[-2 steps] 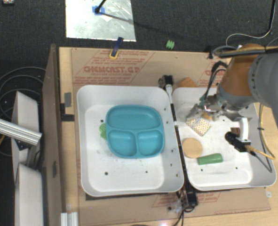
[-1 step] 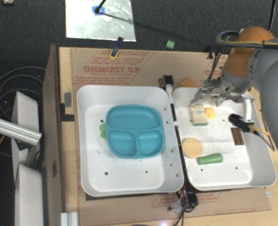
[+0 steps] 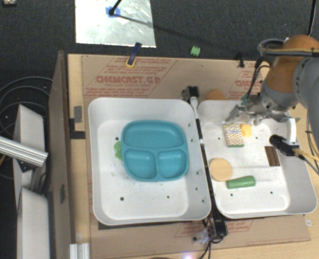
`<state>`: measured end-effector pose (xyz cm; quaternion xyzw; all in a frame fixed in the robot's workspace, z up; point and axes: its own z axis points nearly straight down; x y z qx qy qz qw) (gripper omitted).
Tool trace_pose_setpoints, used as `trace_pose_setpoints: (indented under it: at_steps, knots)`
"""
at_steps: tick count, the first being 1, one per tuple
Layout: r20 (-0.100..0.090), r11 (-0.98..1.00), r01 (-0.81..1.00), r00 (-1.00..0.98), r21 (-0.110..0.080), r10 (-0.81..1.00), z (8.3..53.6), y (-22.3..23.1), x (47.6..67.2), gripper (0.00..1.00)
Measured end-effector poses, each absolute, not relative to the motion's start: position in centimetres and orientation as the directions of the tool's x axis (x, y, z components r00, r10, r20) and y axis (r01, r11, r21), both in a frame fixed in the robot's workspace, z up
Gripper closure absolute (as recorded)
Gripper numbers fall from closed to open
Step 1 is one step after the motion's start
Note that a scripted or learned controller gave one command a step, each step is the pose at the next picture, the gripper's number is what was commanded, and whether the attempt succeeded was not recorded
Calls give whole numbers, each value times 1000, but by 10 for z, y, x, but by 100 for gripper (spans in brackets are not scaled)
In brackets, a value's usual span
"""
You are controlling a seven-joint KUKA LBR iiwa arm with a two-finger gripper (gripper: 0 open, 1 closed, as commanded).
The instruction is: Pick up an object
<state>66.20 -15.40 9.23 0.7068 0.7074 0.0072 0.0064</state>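
Camera view: checkered packet beside yellow piece; tan disc, green cylinder nearby.

In left bin, mid-floor: tray, with scrap tight against its left edge. Just right of that, rim against rim: right bin. Toward its back, near the middle: packet, with chunk touching its upper right corner. In front of packet, close to the left wall: disc — and just right of disc, a little nearer the front: roll. Right of packet, apart from roll: block. Under both bins: board. On board, behind right bin's back left corner: lump.
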Motion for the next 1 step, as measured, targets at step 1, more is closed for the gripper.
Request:
trace_pose_setpoints:
  at_steps: [1]
  knots:
    - [-6,3,1000,-3,22,1000,93,-134,642,0]
